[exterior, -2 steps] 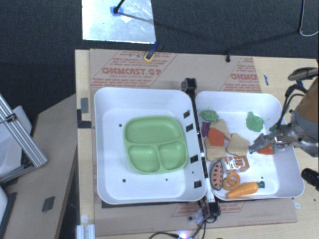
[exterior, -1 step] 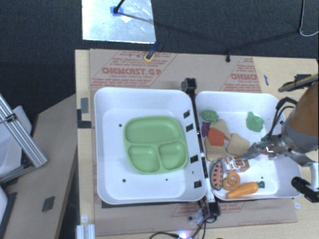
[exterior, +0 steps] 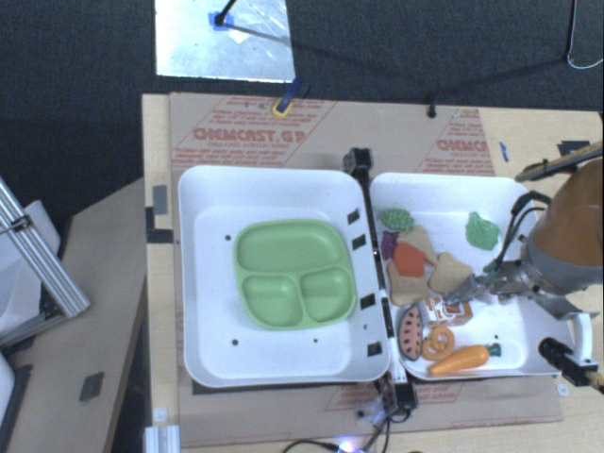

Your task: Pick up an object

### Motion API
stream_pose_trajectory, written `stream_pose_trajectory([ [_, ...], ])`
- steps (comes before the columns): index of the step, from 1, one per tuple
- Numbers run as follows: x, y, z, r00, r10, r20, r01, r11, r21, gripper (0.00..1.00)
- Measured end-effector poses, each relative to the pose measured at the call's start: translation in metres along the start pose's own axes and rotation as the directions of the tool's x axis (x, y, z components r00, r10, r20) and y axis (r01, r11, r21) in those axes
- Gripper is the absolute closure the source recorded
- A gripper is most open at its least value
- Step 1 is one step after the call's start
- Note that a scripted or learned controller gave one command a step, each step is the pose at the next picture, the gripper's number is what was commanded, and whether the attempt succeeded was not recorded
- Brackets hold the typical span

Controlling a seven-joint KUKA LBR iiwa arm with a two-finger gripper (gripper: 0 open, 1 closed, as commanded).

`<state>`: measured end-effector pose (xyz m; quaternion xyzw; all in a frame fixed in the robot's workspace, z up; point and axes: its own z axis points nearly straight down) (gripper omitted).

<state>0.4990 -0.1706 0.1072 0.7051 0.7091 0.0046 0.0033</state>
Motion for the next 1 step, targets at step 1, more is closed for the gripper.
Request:
stream_pose_trajectory([
  [1,-0.0037,0.0025,-0.0114,1.000,0.004,0.012,-0.004,1.000,-0.013,1.00],
])
